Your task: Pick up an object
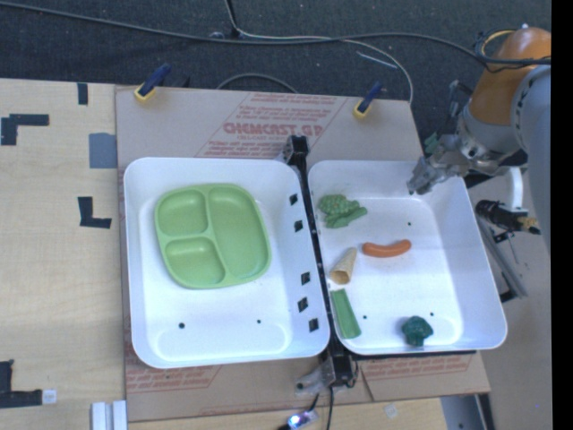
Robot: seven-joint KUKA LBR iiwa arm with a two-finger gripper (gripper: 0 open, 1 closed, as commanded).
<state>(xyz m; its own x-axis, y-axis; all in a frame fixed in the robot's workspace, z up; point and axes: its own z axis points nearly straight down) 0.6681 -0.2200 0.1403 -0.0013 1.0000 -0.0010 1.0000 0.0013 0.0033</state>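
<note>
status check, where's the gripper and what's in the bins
Gripper over right bin's top right corner, nothing between fingers. Sausage untouched mid-bin. Green plate in left bin.

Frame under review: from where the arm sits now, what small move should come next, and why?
Probably a short move left and toward the near side, bringing the pincer over the orange sausage. The pincer sits at the far right corner of the right bin with nothing visibly between its tips, and the sausage is the nearest item, lying apart from the leafy green piece and the cone.
</note>
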